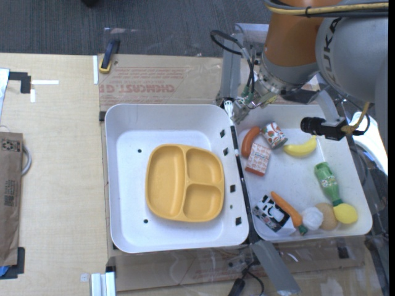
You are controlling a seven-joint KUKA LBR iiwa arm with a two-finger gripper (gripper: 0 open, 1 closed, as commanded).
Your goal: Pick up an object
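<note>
Carrot (287, 209), "CHEMCAST" cardboard (151, 82), "KUKA" arm (345, 42)

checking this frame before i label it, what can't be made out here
- Gripper: its fingers are small and lost in cables and brackets, camera view.
- Carton: print too small to read.
- Black-and-white packet: partly under the carrot, its label unreadable.
- Right bin: its far right corner is covered by the arm and a black fitting.
</note>
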